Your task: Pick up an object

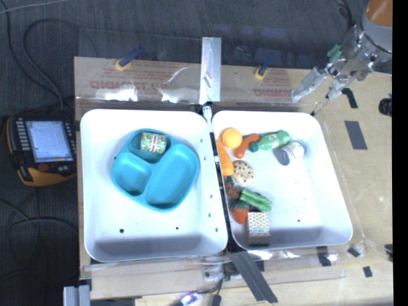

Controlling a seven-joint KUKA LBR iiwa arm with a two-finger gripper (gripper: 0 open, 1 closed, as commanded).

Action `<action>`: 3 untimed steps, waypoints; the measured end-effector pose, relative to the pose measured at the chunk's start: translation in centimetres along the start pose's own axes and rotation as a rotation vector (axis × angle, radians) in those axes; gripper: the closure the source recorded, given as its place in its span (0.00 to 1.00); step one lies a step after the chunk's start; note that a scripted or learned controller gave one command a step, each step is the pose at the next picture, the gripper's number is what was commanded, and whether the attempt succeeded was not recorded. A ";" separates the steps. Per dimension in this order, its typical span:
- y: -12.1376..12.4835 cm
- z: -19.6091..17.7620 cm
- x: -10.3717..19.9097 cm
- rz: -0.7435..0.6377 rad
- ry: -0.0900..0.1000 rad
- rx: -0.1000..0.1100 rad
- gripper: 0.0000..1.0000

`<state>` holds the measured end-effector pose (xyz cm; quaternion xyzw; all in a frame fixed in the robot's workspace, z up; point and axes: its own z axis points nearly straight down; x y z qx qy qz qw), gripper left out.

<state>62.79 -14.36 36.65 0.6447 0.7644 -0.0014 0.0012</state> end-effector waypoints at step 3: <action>-6.5 11.2 10.5 -0.064 0.003 -0.001 0.00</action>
